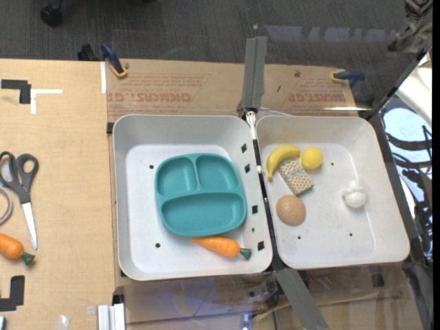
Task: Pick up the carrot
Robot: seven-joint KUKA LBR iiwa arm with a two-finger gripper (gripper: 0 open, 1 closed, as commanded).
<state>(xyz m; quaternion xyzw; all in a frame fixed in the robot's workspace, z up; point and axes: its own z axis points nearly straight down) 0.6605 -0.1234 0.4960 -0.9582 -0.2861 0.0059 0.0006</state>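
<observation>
An orange carrot [218, 246] with a green stub end lies in the left bin [130, 205], along the front edge of a teal divided plate [201, 193], its tip pointing left. A second orange carrot [12, 247] lies outside the bins on the wooden bench at the far left.
The right bin [371, 239] holds a banana [280, 159], a lemon [312, 158], a patterned block [297, 178], a brown egg-shaped thing [291, 210] and a small white object [355, 198]. Scissors [22, 191] lie on the bench at left. Cables hang at the right edge.
</observation>
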